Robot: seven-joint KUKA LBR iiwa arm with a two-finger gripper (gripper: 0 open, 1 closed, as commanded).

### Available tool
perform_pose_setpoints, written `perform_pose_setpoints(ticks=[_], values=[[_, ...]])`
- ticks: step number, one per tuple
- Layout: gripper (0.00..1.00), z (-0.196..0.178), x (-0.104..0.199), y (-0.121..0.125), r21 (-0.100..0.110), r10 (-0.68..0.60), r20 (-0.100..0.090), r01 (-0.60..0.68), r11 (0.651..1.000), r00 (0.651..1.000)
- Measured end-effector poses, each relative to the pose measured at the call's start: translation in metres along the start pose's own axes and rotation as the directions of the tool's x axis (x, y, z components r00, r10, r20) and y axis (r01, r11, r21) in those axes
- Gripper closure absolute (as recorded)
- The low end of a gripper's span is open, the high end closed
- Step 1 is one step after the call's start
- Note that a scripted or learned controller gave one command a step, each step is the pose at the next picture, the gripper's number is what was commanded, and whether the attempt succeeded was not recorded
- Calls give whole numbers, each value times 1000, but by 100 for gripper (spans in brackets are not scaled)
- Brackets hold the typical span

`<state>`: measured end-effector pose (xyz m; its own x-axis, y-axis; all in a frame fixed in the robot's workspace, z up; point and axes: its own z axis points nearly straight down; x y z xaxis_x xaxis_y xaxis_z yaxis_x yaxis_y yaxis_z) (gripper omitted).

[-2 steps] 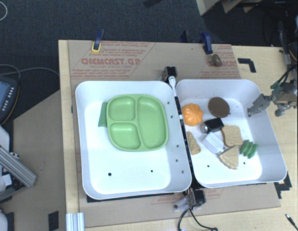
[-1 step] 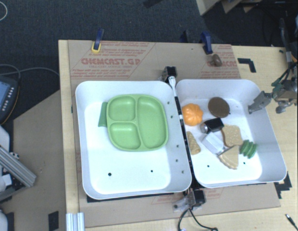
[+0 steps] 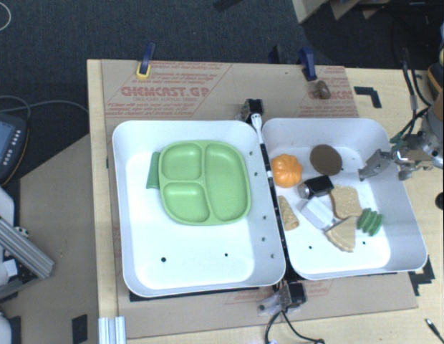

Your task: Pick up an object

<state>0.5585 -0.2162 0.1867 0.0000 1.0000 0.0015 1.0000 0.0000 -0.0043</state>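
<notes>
Two bins sit side by side on my tabletop (image 3: pixel 107 106). The left bin (image 3: pixel 132 249) has a tray (image 3: pixel 205 181) in its upper middle. In the right bin (image 3: pixel 401 221), a pumpkin (image 3: pixel 286 170) lies at the upper left, with a round disc (image 3: pixel 326 159) to its right. Below them lie a small tube (image 3: pixel 316 186), bread slices (image 3: pixel 345 202) and a leafy bit (image 3: pixel 369 221). My claw (image 3: pixel 383 162) is at the right bin's upper right.

I see two shallow white plastic bins, the left bin (image 3: pixel 136 213) and the right bin (image 3: pixel 401 221). The left holds a pale green three-compartment tray (image 3: pixel 205 182). The right holds a small orange pumpkin (image 3: pixel 286 170), a dark brown round disc (image 3: pixel 326 159), tan bread slices (image 3: pixel 345 203) and a green ridged piece (image 3: pixel 369 221).
</notes>
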Motion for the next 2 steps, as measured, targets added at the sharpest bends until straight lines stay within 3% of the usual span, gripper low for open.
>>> perform_pose_setpoints(ticks=[2], values=[[0, 85, 2, 4, 0, -1, 0, 1, 1000, 1000]])
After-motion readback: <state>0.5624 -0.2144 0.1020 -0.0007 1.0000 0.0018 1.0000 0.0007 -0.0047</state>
